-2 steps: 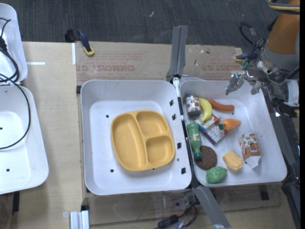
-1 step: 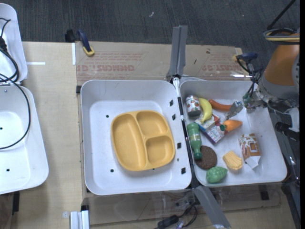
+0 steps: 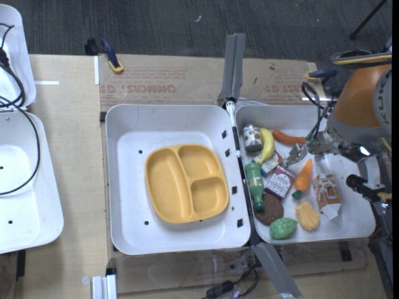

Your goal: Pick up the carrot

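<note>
1. Gripper point(image 3: 298, 154) is hanging over the right bin point(image 3: 355, 229), fingers spread narrowly, gripping nothing.
2. At its 5 o'clock, just beside the fingertips, the carrot point(image 3: 303, 176) is lying tilted.
3. At 9 o'clock a banana point(image 3: 267, 143) is lying; at 6 o'clock, corn point(image 3: 307, 216).
4. Far at 9 o'clock, a yellow tray point(image 3: 187, 182) is sitting in the left bin point(image 3: 124, 167).

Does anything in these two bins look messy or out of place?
Nothing looks spilled or broken. The right bin is just a jumble: carrot, banana, green bottle and other toy foods lie at odd angles. The yellow tray sits slightly askew in the left bin.
</note>
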Controlling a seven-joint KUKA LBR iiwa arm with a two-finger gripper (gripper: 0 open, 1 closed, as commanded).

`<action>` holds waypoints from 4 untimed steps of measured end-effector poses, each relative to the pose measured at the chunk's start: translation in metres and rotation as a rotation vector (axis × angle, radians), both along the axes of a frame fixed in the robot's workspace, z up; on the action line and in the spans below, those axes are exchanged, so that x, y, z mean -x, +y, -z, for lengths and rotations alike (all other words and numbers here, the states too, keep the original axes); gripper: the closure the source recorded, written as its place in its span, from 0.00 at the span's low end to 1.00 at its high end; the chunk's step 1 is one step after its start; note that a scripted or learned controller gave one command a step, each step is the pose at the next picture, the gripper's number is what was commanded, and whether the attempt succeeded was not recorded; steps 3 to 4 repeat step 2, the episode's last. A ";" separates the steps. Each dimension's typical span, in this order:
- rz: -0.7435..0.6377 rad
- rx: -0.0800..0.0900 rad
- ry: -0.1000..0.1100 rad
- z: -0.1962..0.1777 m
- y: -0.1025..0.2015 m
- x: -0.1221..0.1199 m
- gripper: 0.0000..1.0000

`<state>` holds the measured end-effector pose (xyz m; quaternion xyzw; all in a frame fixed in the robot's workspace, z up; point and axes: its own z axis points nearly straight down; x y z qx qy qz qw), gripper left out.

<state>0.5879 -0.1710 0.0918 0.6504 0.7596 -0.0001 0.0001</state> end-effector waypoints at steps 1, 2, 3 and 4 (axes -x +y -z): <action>0.004 0.000 0.000 -0.009 -0.001 0.000 1.00; 0.146 0.001 0.001 -0.103 0.022 0.053 1.00; 0.146 0.001 0.001 -0.103 0.022 0.053 1.00; 0.146 0.001 0.001 -0.103 0.022 0.053 1.00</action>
